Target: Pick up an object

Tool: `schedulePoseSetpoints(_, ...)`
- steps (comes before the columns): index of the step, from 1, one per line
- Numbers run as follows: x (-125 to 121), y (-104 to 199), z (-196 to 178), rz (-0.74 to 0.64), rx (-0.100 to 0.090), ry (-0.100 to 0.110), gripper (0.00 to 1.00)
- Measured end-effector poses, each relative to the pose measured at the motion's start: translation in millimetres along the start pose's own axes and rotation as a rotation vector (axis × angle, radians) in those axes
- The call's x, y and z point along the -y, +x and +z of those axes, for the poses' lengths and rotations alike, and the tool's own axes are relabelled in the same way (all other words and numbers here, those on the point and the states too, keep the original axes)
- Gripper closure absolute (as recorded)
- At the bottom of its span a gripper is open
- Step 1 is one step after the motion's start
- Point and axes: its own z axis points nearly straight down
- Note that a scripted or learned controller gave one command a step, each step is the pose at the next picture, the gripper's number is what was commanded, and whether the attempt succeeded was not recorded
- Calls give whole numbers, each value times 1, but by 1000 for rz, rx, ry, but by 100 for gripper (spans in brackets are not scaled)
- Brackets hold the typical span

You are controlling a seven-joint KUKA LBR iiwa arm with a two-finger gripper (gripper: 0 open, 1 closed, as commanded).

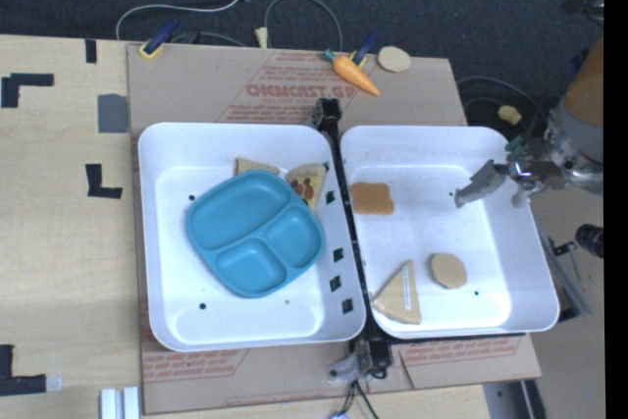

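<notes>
The right bin [510,240] holds three things: a brown square toast piece [372,199] near its left wall, a round tan cookie [448,271], and a pale triangular sandwich slice [400,294] at the front. My gripper [489,194] hangs over the bin's upper right part, open, with bare white floor between its fingers. It is well right of the toast and above the cookie in the view. In the left bin [162,211], a blue divided plate [257,233] partly covers a tan wedge [253,168] and a patterned piece [309,182].
A toy carrot [355,74] and a round beige disc [394,60] lie on the cardboard behind the bins. A small yellow lump [508,114] sits on the dark floor to the right. Cables loop at the back, and a black divider [339,201] separates the bins.
</notes>
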Motion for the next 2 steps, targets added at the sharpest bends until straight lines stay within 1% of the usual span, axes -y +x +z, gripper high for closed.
schedulePoseSetpoints(1, 41, 4, 125, 2, -4, 14, 0)
schedulePoseSetpoints(2, 16, 38, 184, 0, 8, -7, 0)
